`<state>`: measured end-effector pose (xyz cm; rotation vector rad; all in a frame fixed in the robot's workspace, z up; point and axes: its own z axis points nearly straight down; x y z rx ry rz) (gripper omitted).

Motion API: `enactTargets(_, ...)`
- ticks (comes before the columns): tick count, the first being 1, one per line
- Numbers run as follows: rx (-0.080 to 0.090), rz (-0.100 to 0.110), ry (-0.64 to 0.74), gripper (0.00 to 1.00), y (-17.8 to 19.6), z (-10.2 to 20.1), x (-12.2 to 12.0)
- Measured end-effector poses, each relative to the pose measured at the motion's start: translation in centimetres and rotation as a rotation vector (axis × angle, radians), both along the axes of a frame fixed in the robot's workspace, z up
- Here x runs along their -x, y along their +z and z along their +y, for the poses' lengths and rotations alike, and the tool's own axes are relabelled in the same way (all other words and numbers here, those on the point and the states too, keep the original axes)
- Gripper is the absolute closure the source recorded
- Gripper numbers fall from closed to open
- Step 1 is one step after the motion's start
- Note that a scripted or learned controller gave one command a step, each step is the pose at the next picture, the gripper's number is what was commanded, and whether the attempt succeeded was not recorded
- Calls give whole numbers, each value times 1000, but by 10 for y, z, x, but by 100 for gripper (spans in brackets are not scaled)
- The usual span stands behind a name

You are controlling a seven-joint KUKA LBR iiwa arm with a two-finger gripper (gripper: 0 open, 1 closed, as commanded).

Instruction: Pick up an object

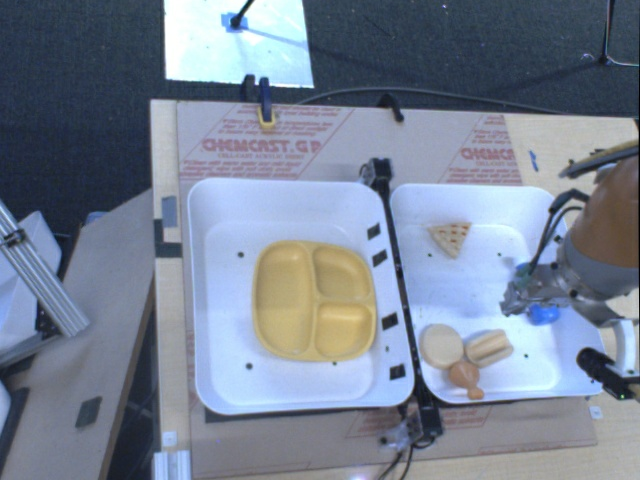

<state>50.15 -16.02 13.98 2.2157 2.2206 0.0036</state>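
The right bin (480, 203) holds a tan waffle wedge (450, 237) near its back, and a round beige disc (441, 345), a bread-like piece (489, 347) and a small orange drumstick-shaped piece (465, 376) at its front. A small blue object (544, 315) lies at the bin's right side. My gripper (524, 299) hangs low directly beside and over that blue object, at its left. The arm reaches in from the right edge.
The left bin (290, 200) holds a yellow divided plate (314, 300). Black clips (382, 259) line the seam between the bins. A cardboard sheet (330, 138) lies under both bins, and a metal rail (40, 278) stands at the far left.
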Motion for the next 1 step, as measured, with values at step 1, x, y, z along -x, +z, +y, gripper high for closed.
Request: enactTargets(1, 0, -2, 2, 100, 58, 8, 3)
